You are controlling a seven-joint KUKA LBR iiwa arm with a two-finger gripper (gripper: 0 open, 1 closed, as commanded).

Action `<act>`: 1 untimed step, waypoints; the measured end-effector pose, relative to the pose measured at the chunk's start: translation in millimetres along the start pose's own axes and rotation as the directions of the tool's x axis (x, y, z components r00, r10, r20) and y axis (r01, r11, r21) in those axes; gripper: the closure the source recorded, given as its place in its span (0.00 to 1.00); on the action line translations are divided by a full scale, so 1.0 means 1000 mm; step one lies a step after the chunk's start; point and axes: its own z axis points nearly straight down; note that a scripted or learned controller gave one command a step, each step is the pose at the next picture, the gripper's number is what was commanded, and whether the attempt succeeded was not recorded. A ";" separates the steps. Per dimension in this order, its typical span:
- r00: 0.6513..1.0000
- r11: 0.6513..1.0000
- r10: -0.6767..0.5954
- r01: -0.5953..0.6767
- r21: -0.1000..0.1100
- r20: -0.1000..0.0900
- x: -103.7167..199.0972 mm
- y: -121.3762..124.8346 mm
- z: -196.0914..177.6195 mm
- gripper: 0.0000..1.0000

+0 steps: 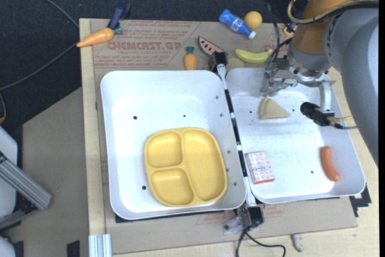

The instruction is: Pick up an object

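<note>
Three things are kept in the right bin (301, 189): a tan wedge (274, 109), a sausage (329, 164) and a small packet (260, 167). The gripper (275, 82) is placed just above the wedge, probably to take it; nothing is seen held.

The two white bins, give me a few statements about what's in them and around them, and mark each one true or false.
1. The yellow divided plate lies in the left bin. True.
2. The hot dog lies in the left bin. False: it lies in the right bin.
3. The carrot lies on the bench outside both bins. True.
4. The banana lies on the yellow plate. False: it lies behind the right bin.
5. The gripper is over the right bin. True.
</note>
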 end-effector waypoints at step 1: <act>1.000 1.000 0.000 0.000 0.001 0.000 0.000 0.000 0.000 0.00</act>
